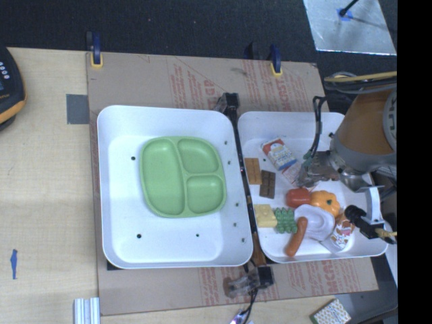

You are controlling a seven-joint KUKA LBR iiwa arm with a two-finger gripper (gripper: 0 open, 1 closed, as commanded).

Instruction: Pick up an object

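Note:
The right bin (251, 128) holds several small things. Among them are a red, white and blue carton (279, 154), two brown blocks (252, 171), a red tomato (298, 196) and an orange pepper (325, 202). Nearer the front lie a yellow block (264, 215), a green broccoli piece (285, 219), a sausage (295, 237), a white cup (314, 221) and a small bottle (342, 235). My gripper (307, 173) hangs low over this bin, just right of the carton and above the tomato. Nothing is seen held in it.
The left bin (111, 181) carries a green divided plate (182, 176). The arm's orange band (368, 123) and grey wrist cover the right bin's far right side. A black bracket (364, 223) juts over its right rim.

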